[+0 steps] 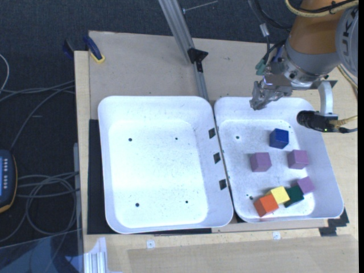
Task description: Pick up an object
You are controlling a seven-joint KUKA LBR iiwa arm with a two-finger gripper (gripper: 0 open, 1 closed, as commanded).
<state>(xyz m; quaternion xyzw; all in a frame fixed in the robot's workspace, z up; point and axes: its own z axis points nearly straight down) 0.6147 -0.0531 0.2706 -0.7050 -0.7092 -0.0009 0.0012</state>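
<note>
Small coloured cubes are what I have to choose from, and all of them sit in the right shallow white plastic bin (244,209). From my overhead camera, a blue cube (278,138) lies nearest the far end of that bin. Two purple cubes follow toward the middle: one (260,161) on the left, the other (298,158) to its right, apart from each other. Near the front rim I see a tight diagonal row: an orange cube (265,204), a yellow cube (280,195) touching it, a dark green cube (294,194) next, and a smaller-looking purple cube (305,184) at the upper right end.

The end effector (260,102) hangs over the far rim of the right bin, up and to the left of the blue cube and well apart from every block. Nothing shows between its dark tips (from this angle they blur into one mass, so I cannot tell how they are set). The grey arm with its orange band (318,7) comes in from the upper right.

The left shallow white plastic bin (114,112) sits beside the right one on the tan surface (142,61). A grey metal pole (179,27) slants across the surface behind the bins.
</note>
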